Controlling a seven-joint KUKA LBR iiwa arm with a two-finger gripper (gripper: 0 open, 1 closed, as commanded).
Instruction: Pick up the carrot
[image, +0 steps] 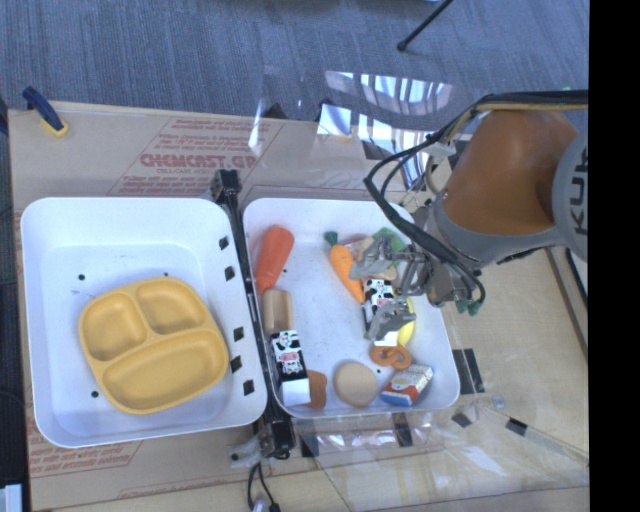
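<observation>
Carrot (346, 271): lying in right bin (318, 215), just left of gripper (392, 318)
Gripper: grip state unclear; cannot tell
Advice: centre over carrot's middle; avoid neighbouring toys (380, 294)

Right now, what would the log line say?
gripper over right bin | carrot lying in bin, not held | tray in left bin

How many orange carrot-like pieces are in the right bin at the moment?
2. A large reddish-orange carrot lies along the right bin's left wall near the top; a small carrot lies mid-bin, just left of the gripper. More may be hidden beneath the arm.
</observation>
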